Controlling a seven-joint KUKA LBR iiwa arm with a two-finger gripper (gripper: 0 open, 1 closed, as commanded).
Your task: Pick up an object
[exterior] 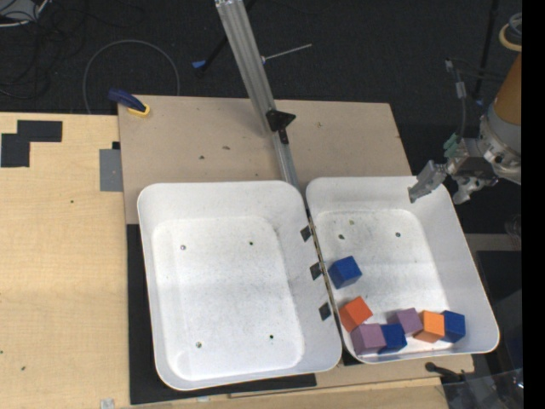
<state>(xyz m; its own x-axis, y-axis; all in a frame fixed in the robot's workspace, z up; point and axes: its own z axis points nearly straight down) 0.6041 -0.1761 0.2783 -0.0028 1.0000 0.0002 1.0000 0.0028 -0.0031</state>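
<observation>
You'll find no readable text, label, brand, number or sign anywhere here, nothing legible on the bins, the blocks, the bench or the arm.

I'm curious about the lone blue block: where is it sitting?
The lone blue block lies in the right bin, near its left wall, just above the orange block.
</observation>
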